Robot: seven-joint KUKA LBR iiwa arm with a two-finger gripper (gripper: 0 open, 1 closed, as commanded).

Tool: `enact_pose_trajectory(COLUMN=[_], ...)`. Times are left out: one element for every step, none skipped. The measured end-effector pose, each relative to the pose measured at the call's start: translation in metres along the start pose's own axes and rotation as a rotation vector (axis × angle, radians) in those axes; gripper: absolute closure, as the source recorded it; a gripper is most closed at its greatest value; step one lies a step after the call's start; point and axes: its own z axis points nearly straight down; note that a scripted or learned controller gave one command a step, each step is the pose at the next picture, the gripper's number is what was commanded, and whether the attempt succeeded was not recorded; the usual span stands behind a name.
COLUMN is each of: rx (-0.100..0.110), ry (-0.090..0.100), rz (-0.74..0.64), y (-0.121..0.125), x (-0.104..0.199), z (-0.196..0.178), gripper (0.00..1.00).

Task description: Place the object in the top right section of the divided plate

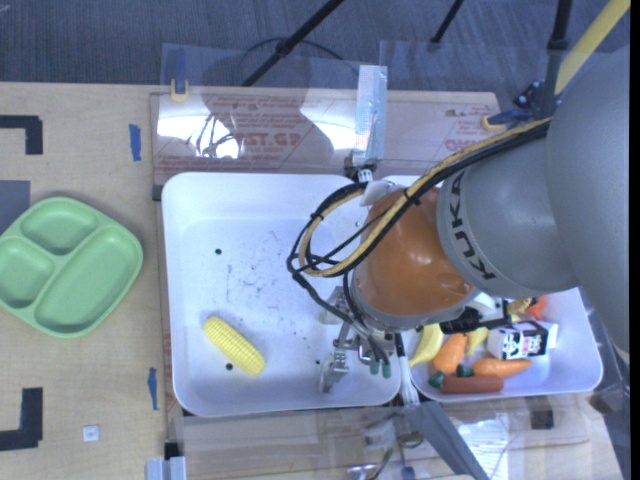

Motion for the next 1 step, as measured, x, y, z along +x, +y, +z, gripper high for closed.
enact_pose_trajectory(rx=[-0.006], ry=[-0.004], rz=[0.001], y=[0.0022], x=[-0.0012], z=[-0.0109], gripper=[1.0])
